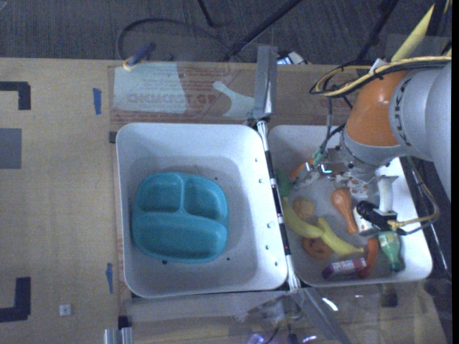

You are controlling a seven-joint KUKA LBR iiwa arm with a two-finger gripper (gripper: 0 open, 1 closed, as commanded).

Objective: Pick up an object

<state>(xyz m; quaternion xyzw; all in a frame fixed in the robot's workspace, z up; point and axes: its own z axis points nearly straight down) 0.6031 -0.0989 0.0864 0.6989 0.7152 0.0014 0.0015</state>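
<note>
Found the gripper (pixel 326 170) low over the right bin (pixel 419 267), towards its far-left part; could not tell whether wide or narrow. Noted objects crowded across that bin's middle and near edge: yellow banana (pixel 315 228), orange carrot-shaped piece (pixel 344 208), dark red bottle (pixel 346 267), green bottle (pixel 391 251) by the near-right corner. Saw bare floor at the far-left corner. Recorded 1 teal divided plate (pixel 181 216) in the left bin (pixel 143 138), with open margin to all 4 walls.

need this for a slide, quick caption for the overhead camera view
KUKA arm's gripper poised over the right bin of toy food, beside the left bin holding a teal divided plate.
</note>
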